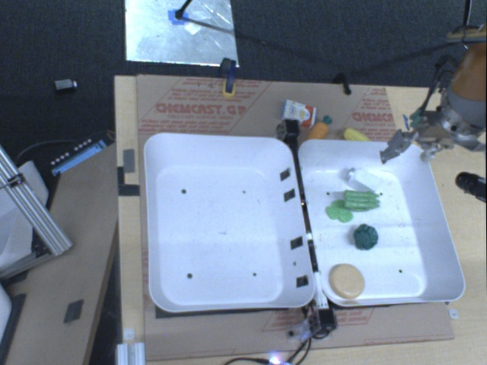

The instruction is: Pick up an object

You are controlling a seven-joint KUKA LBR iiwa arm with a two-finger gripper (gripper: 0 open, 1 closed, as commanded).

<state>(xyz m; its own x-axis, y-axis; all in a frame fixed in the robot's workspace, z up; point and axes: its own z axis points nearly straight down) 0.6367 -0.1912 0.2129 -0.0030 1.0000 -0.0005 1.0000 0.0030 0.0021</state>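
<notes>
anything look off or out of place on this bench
A few small items sit outside the bins on the board behind the right bin: an orange piece, a yellow piece and a small white packet.

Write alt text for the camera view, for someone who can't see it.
A grey robot arm reaches in from the right, its gripper above the far right corner of the right bin, holding nothing. That bin holds a ridged green piece, a flat green piece, a dark green lump and a tan disc. The left bin sits beside it.
</notes>
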